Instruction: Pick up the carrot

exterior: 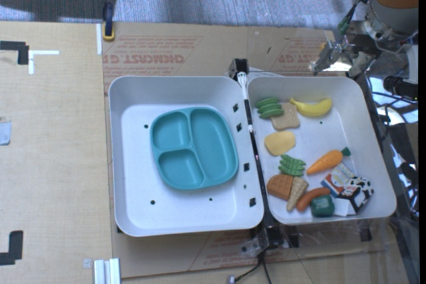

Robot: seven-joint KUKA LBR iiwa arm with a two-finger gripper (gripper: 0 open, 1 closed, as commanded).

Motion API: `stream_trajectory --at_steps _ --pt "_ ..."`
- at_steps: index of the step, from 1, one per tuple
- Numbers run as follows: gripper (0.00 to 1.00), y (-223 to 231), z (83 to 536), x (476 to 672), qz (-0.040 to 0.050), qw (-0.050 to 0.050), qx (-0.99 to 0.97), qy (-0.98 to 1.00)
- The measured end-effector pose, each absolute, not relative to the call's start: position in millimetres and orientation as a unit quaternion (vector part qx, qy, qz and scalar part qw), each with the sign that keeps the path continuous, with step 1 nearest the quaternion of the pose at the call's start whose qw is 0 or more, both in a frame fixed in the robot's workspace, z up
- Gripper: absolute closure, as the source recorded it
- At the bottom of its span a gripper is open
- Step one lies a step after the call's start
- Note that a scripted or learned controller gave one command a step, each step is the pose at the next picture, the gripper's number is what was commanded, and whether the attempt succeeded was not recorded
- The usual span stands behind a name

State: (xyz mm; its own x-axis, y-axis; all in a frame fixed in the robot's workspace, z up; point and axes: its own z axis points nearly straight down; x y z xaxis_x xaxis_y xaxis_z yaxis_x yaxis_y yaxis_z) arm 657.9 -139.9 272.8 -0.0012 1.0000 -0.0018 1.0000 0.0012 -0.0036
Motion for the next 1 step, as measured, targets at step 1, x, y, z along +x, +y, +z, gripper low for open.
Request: stream_trajectory --at_steps 1 --pt "0.0 -176.5 156.7 601.4 0.002 0.001 -0.71 -0.705"
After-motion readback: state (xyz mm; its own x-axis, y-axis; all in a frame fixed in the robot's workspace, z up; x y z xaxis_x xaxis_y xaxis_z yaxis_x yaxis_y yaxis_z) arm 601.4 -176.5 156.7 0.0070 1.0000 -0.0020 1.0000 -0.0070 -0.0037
